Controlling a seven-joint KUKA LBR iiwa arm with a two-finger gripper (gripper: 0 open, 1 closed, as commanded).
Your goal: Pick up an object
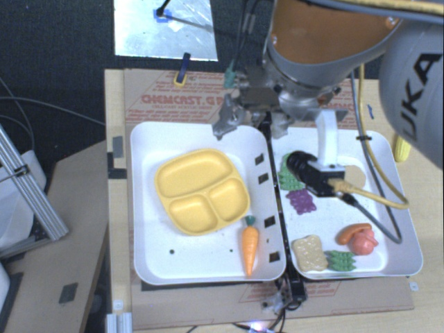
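1. Gripper [251, 122] hangs at the back of the two bins, roughly above the divider between them. Its fingers [224, 119] look spread apart, with nothing between them.
2. Nearest candidate in the left bin [158, 257]: yellow divided plate [201, 191], lying flat, just forward and left of the gripper.
3. Toy carrot [250, 247] lies at the front of the left bin, beside the divider, tip toward the front rim, just clear of the plate.
4. Right bin [406, 257]: green leafy piece [286, 177] and purple grapes [301, 200] close to the divider; cracker [309, 252] and a small green piece [340, 260] at the front; red-orange piece [358, 236] behind them. Exact type of the red-orange piece is unclear.
5. Progress, judged: no object grasped or lifted; every piece rests in a bin. Target selection, descent, closing and lift all remain.
6. Both bins sit on printed cardboard [173, 99] on the table.
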